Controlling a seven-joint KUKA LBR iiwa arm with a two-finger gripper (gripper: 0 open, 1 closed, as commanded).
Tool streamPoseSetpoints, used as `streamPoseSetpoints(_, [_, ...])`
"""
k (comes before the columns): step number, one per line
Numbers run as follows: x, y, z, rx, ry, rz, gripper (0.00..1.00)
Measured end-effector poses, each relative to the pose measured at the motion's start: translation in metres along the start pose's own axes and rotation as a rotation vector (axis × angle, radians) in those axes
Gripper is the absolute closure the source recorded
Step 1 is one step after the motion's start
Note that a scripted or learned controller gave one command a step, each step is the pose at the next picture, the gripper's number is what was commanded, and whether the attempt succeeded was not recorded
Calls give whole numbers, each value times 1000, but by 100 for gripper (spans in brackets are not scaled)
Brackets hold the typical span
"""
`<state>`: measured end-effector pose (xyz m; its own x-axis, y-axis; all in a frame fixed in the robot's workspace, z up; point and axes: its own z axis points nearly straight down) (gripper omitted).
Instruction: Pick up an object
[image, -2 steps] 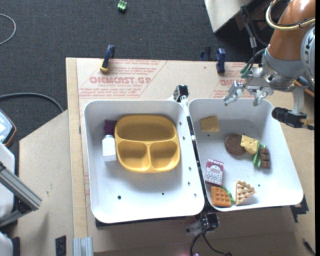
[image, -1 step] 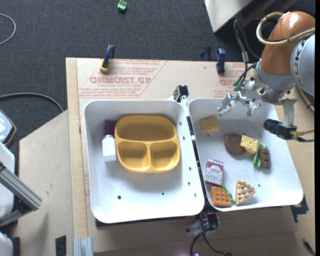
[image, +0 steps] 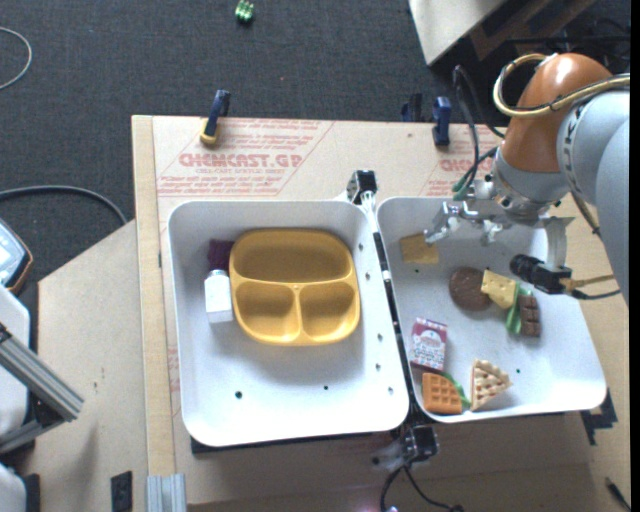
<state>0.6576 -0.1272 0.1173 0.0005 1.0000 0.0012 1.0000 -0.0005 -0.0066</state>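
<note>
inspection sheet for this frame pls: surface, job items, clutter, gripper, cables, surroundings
Surface: board bench bearing left bin and right bin, side by side.
Job's things: right bin holds a tan cracker, brown patty, cheese wedge, chocolate piece, red carton, waffle and waffle wedge.
Clutter: left bin holds a yellow divided tray, a white bottle and a dark red item beside it.
Gripper: gripper over the right bin's far side, near the cracker; nothing seen between its fingers.
Cables: cords looping at the arm; black cable on the floor at left.
Surroundings: dark carpet; clamps on the board's far edge.
</note>
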Motion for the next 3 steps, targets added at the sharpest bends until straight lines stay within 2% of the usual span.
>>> streamPoseSetpoints(1, [2, 2, 30, -8, 3, -1, 0])
streamPoseSetpoints(2, [1, 5, 15, -17, 0, -1, 100])
streamPoseSetpoints(3, [-7, 3, -46, -14, -4, 1, 100])
